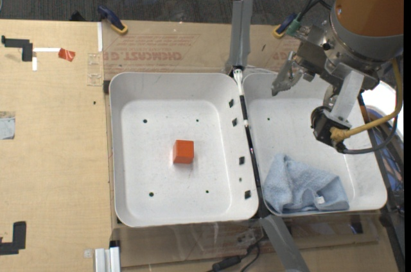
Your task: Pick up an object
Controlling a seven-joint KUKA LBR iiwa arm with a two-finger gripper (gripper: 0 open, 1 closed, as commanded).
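The grey two-finger pincer (283, 80) hangs over the far edge of the right shallow white plastic bin (367, 199); whether it is wide or narrow I cannot tell. Nothing shows between its tips. A crumpled light-blue cloth towel (302, 186) lies nearer the camera, below the pincer. A small orange-red cube (183, 151) sits well left of it, in the left white bin (119, 136).

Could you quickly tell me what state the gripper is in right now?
Gripper: above the right bin, nothing visibly held; open or shut cannot be told.
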